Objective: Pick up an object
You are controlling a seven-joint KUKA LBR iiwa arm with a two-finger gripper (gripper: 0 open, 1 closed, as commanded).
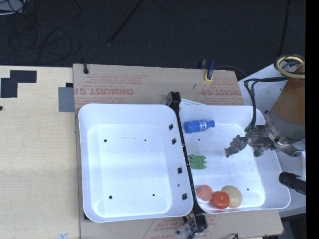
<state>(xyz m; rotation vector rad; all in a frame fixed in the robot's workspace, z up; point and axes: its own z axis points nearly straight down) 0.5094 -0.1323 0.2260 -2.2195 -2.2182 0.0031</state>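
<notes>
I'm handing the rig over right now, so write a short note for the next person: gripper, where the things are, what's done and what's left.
Gripper: over the right bin, nothing seen between its fingers.
Things, all in the right bin: blue bottle near the far end by the divider, green toy midway along the divider, pink piece, red piece and cream piece clustered at the near end.
Done: nothing picked up.
Left: pick up one thing.

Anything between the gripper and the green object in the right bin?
No. In the camera view, just bare white floor of the right bin lies between the gripper and the green object.
</notes>
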